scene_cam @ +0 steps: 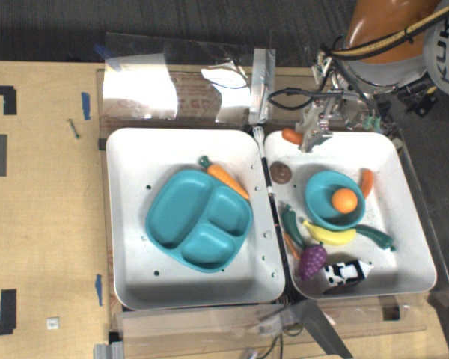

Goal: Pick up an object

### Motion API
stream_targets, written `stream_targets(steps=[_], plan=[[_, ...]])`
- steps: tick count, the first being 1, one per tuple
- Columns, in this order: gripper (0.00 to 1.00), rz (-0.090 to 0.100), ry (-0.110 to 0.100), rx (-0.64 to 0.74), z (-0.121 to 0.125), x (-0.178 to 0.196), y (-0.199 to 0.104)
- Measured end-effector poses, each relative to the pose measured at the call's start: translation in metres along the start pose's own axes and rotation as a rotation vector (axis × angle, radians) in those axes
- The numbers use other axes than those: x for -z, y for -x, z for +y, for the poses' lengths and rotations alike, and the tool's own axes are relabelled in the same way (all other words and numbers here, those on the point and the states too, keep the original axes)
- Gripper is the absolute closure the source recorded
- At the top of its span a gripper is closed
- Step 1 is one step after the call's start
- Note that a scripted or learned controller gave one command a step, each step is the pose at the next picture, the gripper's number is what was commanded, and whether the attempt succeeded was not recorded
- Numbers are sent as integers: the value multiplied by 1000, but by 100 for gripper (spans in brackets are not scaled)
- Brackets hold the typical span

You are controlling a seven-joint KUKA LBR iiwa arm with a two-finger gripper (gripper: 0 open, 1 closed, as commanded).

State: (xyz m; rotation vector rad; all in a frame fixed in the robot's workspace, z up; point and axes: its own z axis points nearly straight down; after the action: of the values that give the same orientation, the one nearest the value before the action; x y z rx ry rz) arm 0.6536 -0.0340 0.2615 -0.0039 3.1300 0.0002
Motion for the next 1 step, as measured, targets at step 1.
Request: stream_targets(steps=[1], plan=[[100,1,-1,131,-70,-173,14]])
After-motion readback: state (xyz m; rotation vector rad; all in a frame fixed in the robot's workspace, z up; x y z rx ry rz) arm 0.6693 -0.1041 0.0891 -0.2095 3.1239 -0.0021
